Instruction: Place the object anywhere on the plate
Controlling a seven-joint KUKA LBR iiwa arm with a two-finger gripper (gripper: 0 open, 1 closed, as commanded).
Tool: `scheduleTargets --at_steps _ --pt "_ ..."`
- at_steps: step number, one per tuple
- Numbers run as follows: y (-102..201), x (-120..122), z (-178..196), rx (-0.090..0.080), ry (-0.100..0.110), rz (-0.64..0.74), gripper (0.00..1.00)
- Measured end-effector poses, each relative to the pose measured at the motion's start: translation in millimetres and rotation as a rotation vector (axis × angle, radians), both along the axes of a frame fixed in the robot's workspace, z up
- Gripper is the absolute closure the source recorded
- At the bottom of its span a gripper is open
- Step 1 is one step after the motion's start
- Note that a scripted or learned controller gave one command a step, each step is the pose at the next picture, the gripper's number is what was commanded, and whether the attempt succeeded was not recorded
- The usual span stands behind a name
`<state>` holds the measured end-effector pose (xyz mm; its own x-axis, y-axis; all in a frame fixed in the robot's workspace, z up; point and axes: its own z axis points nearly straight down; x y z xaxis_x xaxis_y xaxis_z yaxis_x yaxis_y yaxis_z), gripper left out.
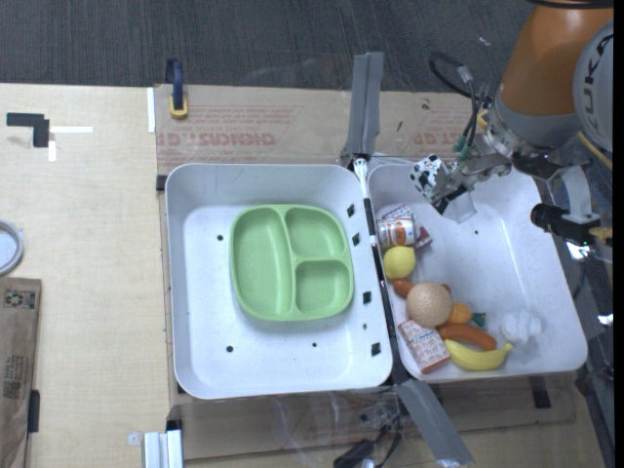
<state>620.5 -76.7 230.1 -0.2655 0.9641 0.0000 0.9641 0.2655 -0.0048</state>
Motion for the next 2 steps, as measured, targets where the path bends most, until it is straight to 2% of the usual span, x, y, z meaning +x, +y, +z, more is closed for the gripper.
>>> scheduleTargets --at_steps 1,2 --pt "95.8 -10.3 -42.3 0.001 0.002 0.208 1.00" --pt "95.5 -10.2 -42.1 0.001 0.001 0.208 0.00"
